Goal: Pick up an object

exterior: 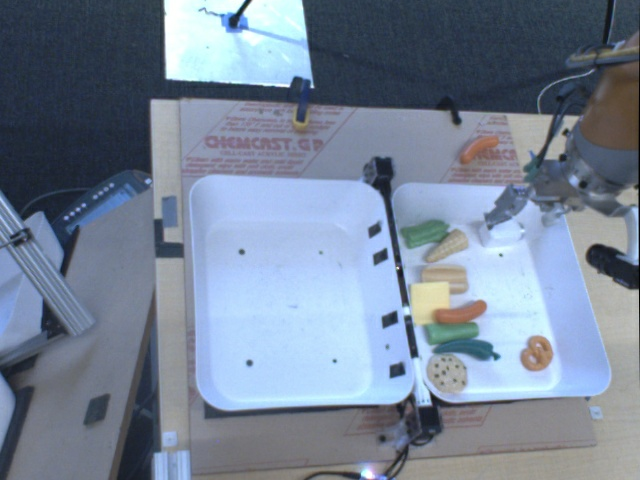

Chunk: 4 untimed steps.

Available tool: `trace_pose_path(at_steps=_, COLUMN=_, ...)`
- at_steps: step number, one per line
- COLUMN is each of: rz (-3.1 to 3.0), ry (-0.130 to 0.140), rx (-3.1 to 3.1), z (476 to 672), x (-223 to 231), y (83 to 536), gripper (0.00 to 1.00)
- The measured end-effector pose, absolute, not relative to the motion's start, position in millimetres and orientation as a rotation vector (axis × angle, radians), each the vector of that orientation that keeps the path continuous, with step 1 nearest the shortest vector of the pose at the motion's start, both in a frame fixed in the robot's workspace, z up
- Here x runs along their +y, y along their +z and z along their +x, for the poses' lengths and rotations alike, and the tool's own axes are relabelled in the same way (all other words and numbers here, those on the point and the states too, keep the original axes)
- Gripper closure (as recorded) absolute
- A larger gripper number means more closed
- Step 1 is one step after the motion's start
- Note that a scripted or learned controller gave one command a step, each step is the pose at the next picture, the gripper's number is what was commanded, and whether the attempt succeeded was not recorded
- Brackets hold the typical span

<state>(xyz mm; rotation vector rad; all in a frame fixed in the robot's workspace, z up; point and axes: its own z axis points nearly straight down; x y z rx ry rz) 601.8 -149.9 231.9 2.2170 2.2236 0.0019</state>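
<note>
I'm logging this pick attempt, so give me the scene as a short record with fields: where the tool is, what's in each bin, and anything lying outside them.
tool: over the upper part of the right bin, no item seen between its tips
right bin contents: green pepper, corn cob, hot dog bun, yellow cheese slice, red sausage, green bean pod, dark green chili, cookie, pretzel
left bin: bare white floor
outside bins: orange sausage on the cardboard behind the right bin
</note>
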Motion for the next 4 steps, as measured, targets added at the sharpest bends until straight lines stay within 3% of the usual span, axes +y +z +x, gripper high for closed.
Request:
trace_pose_path(at_steps=1, rz=2.212, ry=0.006, rx=2.225, z=602.7, x=-150, y=243, gripper=1.0)
trace_pose_path(at_steps=2, rz=2.197, ry=0.022, rx=2.218, z=651.1, x=-121, y=412, gripper=1.0)
trace_pose_path(at_steps=3, rz=2.206, ry=0.012, rx=2.227, z=651.5, x=-79, y=467, gripper=1.0)
trace_pose_path(at_steps=4, rz=2.205, ry=0.01, rx=2.236, z=598.9, x=12, y=488, gripper=1.0)
